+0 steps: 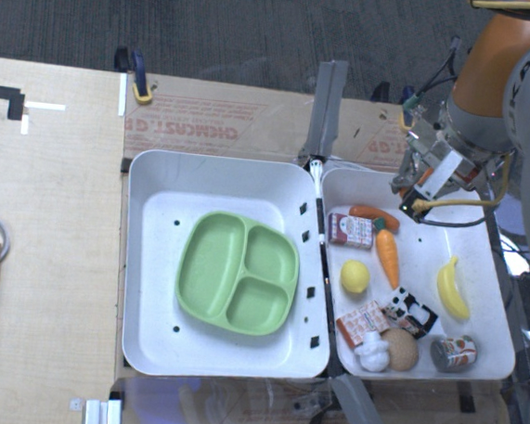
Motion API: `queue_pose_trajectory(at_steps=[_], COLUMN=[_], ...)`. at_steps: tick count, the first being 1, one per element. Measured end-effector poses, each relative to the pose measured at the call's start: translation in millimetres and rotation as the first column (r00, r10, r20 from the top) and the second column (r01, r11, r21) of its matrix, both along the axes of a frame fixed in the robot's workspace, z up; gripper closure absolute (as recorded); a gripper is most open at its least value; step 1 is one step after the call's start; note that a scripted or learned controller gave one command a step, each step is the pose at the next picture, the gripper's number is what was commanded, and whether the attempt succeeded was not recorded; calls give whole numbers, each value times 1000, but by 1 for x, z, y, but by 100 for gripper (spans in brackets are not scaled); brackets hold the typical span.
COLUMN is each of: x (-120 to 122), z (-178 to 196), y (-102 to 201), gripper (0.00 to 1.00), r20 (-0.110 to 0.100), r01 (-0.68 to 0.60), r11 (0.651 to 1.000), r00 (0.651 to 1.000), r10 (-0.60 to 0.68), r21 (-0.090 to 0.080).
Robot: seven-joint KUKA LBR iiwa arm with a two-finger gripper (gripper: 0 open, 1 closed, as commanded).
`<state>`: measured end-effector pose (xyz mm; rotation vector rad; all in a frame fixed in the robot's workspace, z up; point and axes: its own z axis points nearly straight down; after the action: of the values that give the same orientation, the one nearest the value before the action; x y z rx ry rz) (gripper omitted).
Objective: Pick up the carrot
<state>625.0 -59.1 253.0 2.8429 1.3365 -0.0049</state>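
The carrot (388,255) is orange and lies lengthwise in the middle of the right bin (497,275), its thick end toward the back. My gripper (407,186) hangs over the back edge of that bin, up and slightly right of the carrot, clearly apart from it. Nothing shows between its tips.
Around the carrot lie a red pepper (374,213), a red carton (351,231), a lemon (355,277), a banana (453,288), a black-and-white item (411,311), a snack packet (360,324), a brown ball (402,350) and a can (455,352). The left bin (147,270) holds a green divided plate (238,273).
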Motion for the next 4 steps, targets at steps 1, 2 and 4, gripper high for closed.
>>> queue_pose_trajectory(at_steps=[1, 2, 4], x=[-54, -94, -94], z=[-33, -40, 119], y=[19, 58, -8], gripper=[100, 100, 100], r20=[-4, -3, -1], r01=[73, 131, 270], r11=[997, 991, 963], r00=[997, 991, 963], r10=[-73, -131, -270], r21=[0, 0, -2])
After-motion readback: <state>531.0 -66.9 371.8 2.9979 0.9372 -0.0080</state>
